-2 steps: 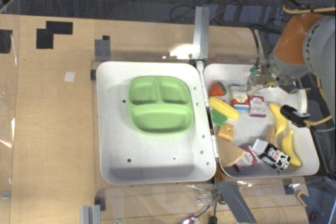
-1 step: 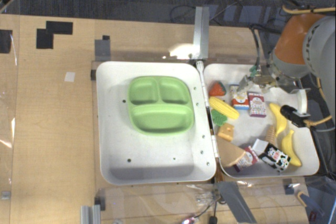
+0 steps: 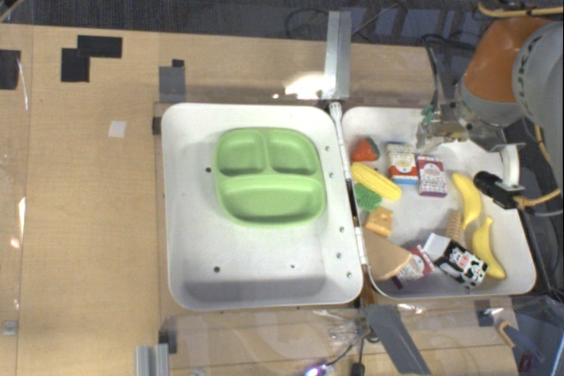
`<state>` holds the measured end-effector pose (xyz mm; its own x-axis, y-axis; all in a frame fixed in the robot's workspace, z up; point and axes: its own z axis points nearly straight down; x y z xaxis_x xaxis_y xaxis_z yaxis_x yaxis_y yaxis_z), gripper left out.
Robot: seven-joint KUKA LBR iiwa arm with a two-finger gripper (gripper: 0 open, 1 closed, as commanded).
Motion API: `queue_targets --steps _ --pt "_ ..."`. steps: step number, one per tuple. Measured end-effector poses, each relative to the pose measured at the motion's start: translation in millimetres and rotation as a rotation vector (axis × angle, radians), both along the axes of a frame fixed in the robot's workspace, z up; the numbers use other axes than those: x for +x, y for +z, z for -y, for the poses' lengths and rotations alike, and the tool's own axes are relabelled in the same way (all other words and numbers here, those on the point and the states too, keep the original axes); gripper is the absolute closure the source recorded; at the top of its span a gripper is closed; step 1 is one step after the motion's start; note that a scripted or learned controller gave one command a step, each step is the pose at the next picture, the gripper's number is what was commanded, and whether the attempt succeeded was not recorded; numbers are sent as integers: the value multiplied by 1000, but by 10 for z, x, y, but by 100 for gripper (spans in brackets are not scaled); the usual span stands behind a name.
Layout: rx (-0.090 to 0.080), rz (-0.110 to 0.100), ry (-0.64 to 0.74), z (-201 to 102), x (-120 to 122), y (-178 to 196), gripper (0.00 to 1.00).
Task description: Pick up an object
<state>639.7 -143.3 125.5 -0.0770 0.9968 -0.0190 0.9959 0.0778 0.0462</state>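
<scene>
My gripper (image 3: 438,129) hangs over the far edge of the right bin (image 3: 520,277), just beyond two small cartons (image 3: 417,169). Below them lie a corn cob (image 3: 374,182), two bananas (image 3: 476,220) and a black-and-white box (image 3: 463,264). The left bin (image 3: 189,277) carries a green divided plate (image 3: 269,174).

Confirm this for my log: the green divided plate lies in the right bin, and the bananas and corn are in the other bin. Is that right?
Not quite. The camera view shows the green divided plate in the left bin, not the right. The bananas and corn are indeed in the other bin.
</scene>
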Motion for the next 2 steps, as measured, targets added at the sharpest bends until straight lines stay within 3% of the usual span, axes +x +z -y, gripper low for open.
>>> queue_targets --steps 1,2 --pt "0 0 1 -1 0 -1 0" --pt "6 -33 180 -513 -93 -343 0"
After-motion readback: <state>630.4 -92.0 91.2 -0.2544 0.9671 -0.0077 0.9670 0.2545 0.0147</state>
